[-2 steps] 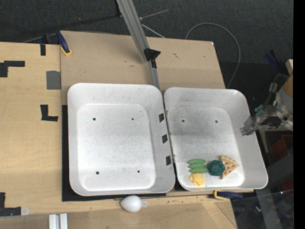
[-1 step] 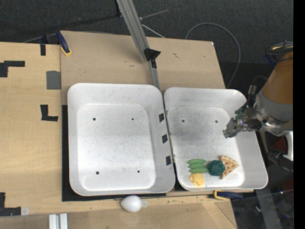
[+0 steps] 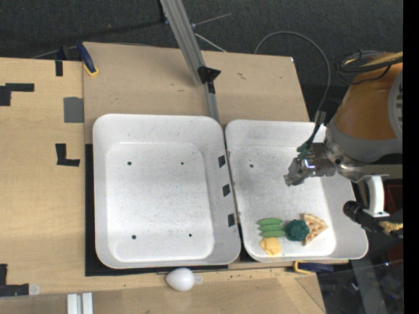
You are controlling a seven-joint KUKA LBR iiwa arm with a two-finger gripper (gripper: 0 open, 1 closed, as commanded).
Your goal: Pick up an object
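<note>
In the right bin (image 3: 262, 142) a small cluster of toy food lies near the front edge: a green pea pod (image 3: 270, 226), a yellow piece (image 3: 271, 244), a dark green round piece (image 3: 297, 230) and a tan pizza-like slice (image 3: 315, 226). My gripper (image 3: 296, 174) hangs over the middle right of that bin, above and behind the cluster, apart from it. Nothing shows between its fingers.
The left bin (image 3: 157, 188) sits beside the right one, joined by dark clips. A white egg-shaped object (image 3: 180, 279) lies on the bench in front of the left bin. A grey metal pole (image 3: 190, 41) slants in from the back. A black cable loops behind the right bin.
</note>
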